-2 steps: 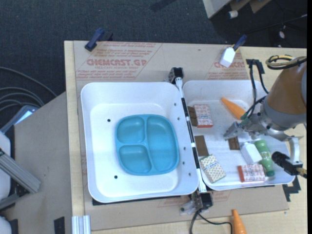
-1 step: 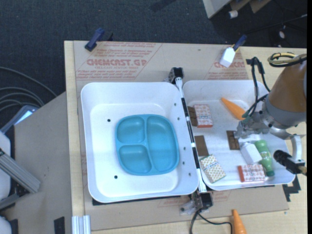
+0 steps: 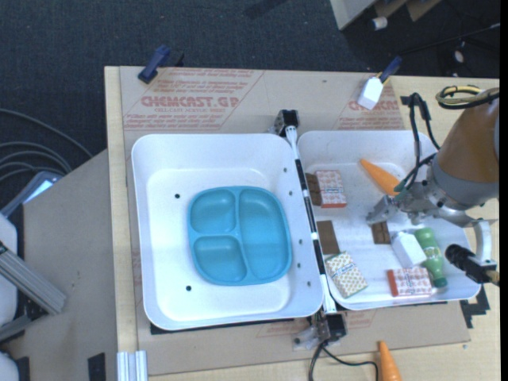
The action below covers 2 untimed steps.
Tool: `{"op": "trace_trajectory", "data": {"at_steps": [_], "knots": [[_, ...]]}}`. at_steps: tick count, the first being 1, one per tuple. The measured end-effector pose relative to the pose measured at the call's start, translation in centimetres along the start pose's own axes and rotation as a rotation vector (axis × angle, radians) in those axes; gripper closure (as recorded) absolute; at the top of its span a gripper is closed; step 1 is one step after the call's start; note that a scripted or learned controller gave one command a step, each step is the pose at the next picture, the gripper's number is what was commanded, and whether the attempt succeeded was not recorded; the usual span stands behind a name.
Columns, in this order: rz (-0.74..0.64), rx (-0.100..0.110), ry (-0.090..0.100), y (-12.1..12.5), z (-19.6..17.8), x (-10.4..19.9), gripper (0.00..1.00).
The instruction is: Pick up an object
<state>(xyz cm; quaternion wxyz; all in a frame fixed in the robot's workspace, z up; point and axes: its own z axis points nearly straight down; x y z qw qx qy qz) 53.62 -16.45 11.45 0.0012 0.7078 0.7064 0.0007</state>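
**Small brown bar sits just beside the claw, on its near side**

Small brown bar (image 3: 382, 233) lies on the floor of the right bin (image 3: 349, 143), just toward the camera from the claw (image 3: 386, 211). Its long axis runs roughly from the far wall to the near wall of the bin. Of everything in the bin it looks the closest to the claw, so I judge it the likeliest target. The coming move would then be a short shift toward the camera and a descent, with the closing direction set across the bar's narrow width. Whether the claw is wide, narrow or holding anything cannot be told here; it is too small and dark against the wrist.

Other things in the right bin, all placed from the claw:
- orange carrot (image 3: 380, 176) just beyond it, toward the far wall, lying at a slant
- red-and-white packet (image 3: 329, 189) to its left, near the divider
- long brown bar (image 3: 325, 237) to its left and nearer the camera
- checkered box (image 3: 347, 273) further toward the camera on the left
- white block (image 3: 408, 249) and green bottle (image 3: 429, 254) side by side, nearer the camera on its right
- red box (image 3: 410, 281) nearest the front wall

The white block lies close to the small bar, so a drifting descent could nudge it.

Well to the claw's left, the left bin (image 3: 159, 213) holds a blue divided plate (image 3: 240, 235).
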Motion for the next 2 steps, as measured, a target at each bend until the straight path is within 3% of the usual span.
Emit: {"op": "trace_trajectory", "data": {"at_steps": [1, 2], "knots": [[-0.002, 0.005, 0.002, 0.3, 3.0, 1.7, 0.00], [-0.002, 0.004, 0.002, 0.3, 2.0, 1.7, 1.00]]}}
